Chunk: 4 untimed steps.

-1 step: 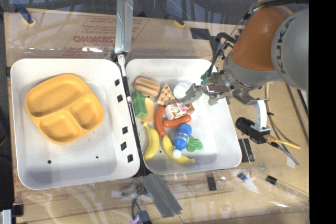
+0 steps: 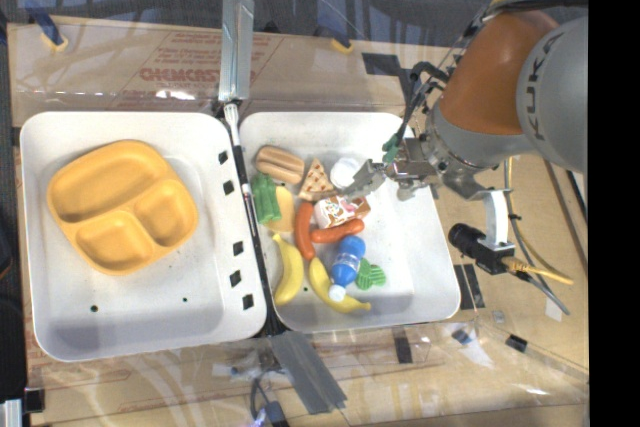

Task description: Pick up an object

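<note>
Here the arm's hand (image 2: 372, 173) hangs low over the right bin (image 2: 425, 260), its grip too blurred to tell whether open or closed, and nothing is visibly held. Toy food crowds the bin's left half: hot dog (image 2: 279, 163), bananas (image 2: 337, 292), blue bottle (image 2: 345, 265). Its right half lies bare. A yellow divided tray (image 2: 122, 206) occupies the left bin (image 2: 60, 325).

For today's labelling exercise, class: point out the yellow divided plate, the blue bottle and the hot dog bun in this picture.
yellow divided plate (image 2: 122, 206): camera view, on the ridge between its compartments.
blue bottle (image 2: 347, 261): camera view, middle of its blue body.
hot dog bun (image 2: 279, 163): camera view, centre of its brown top.
</note>
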Tool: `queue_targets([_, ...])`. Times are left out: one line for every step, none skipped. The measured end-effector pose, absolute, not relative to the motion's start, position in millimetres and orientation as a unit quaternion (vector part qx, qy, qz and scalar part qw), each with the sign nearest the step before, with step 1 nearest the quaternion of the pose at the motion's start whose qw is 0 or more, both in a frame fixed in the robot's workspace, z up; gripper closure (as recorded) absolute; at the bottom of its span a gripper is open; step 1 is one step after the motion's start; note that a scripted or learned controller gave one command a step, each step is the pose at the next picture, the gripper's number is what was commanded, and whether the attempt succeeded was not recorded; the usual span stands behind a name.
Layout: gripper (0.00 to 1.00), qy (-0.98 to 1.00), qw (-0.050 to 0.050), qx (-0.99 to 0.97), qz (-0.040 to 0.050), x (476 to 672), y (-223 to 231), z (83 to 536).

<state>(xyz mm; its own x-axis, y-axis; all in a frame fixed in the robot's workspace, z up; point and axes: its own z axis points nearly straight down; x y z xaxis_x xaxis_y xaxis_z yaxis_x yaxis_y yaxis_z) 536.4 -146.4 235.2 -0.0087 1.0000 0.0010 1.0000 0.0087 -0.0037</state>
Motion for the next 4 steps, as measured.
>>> queue_targets([0.00, -0.678, -0.007, -0.735, -0.0060, 556.0, -137.4, 122.3])
queue_targets([0.00, -0.686, 0.002, -0.727, 0.0011, 511.0, -138.9, 91.2])
queue_targets([1.00, -0.688, 0.001, -0.726, 0.0011, 512.0, -139.1, 101.2])
queue_targets([1.00, -0.638, 0.000, -0.770, -0.0021, 531.6, -67.0, 209.9])
